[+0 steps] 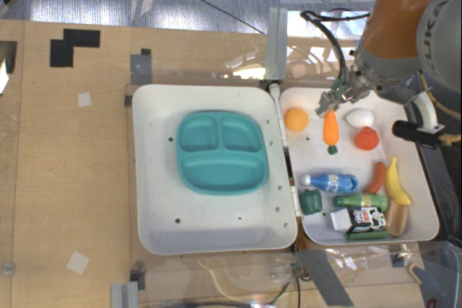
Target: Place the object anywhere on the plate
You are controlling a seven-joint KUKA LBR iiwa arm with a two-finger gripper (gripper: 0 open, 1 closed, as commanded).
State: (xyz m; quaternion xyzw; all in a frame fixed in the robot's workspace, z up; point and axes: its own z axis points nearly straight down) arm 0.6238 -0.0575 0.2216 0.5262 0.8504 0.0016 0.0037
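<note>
- The gripper [333,102] hangs over the upper part of the right bin [426,227], just above the top of a toy carrot [330,129]; whether it is open or closed cannot be told
- The carrot lies on the bin floor, green end toward the viewer, between an orange ball [296,118] and a white egg-like piece [359,117]
- A red tomato-like piece [367,138] sits just below the white one
- Lower in the same bin lie a small water bottle [330,182], a dark green cup [311,201], a green bottle [361,202], a sausage [376,177], a banana [395,182] and a small carton [359,220]
- The teal sectioned plate [220,152] rests in the middle of the left bin [155,227], well apart from the gripper, with nothing on it
</note>
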